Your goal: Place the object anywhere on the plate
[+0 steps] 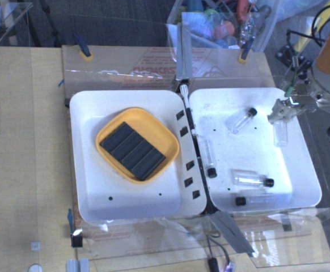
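Left bin [85, 197]: one yellow plate [168, 137], rounded square, set near the bin's middle, turned cornerwise; a dark ribbed pad [133, 150] lies on it.

Right bin [307, 174]: clear vials with black caps. One vial [241, 119] lies near the far edge; one [208, 157] lies along the left edge; two [251, 179] [256, 199] lie by the near edge.

Gripper [280, 111]: at the right bin's far right corner, above a clear vial [280, 134] lying there. Whether its jaws are apart or together cannot be told.
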`<control>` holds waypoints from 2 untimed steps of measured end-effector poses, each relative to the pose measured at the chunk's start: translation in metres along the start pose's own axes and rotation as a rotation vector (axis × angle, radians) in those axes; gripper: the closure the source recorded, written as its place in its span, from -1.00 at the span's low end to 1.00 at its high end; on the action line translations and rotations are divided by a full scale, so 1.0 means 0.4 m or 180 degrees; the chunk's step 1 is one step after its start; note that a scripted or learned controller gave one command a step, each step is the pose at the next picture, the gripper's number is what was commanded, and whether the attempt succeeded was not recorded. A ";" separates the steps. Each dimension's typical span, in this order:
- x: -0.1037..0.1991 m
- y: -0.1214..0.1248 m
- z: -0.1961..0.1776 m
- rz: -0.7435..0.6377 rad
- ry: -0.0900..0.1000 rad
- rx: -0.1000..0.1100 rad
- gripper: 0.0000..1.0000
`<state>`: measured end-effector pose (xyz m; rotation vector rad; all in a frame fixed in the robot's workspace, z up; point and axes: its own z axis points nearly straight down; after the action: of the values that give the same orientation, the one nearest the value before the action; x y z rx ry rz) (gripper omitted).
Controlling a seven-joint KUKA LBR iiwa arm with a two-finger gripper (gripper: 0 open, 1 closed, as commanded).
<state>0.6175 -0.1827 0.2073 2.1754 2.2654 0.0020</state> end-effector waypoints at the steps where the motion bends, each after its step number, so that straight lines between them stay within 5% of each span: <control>1: 0.014 0.044 0.053 -0.0287 -0.0005 -0.0003 1.00; 2: 0.128 0.039 0.090 -0.0877 0.0005 0.0009 1.00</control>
<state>0.6312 -0.1309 0.1714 1.8454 2.5449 0.0002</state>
